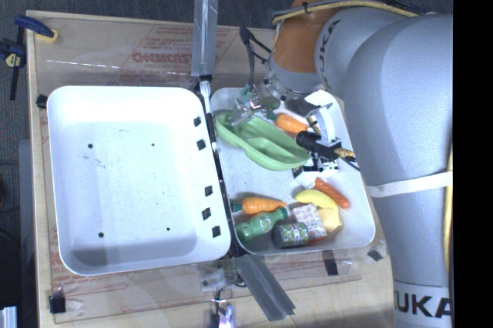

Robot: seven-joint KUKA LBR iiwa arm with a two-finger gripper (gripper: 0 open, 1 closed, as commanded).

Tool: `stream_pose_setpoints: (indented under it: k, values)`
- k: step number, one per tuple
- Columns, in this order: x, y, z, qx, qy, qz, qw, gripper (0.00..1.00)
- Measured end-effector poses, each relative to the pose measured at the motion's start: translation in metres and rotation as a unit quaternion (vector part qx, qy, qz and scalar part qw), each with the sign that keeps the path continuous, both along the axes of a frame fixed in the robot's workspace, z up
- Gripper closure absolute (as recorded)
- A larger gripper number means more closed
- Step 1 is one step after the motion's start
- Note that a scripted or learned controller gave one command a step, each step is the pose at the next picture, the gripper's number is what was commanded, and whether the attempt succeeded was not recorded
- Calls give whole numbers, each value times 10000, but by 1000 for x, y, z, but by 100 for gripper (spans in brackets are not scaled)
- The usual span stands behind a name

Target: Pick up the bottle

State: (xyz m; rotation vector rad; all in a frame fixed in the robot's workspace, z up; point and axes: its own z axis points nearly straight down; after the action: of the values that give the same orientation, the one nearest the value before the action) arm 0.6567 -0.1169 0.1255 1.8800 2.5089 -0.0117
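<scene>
A green bottle (pixel 260 225) lies on its side at the near end of the right bin (pixel 356 235). Touching it on the right lies a darker bottle with a printed label (pixel 299 233). My gripper (pixel 248 108) is at the far end of the same bin, low over the upper tip of a long pale-green pod-shaped toy (pixel 262 143). It is well apart from both bottles. The grey arm and its orange band (pixel 299 41) cover the bin's right side.
An orange carrot (pixel 260 205) lies just above the green bottle, and a yellow banana (pixel 317 199) and a red piece (pixel 333 193) lie to their right. Another carrot (pixel 290 122) sits near the gripper. The left bin (pixel 63 165) adjoins across a ridge.
</scene>
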Motion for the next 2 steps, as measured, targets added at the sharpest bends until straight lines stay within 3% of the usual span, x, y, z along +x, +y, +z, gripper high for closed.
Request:
stream_pose_setpoints:
  k: [1,2]
  values:
    - [4,-57,-14,118,-8,-334,9994,100]
    - [3,-30,-22,-83,-81,297,9995,100]
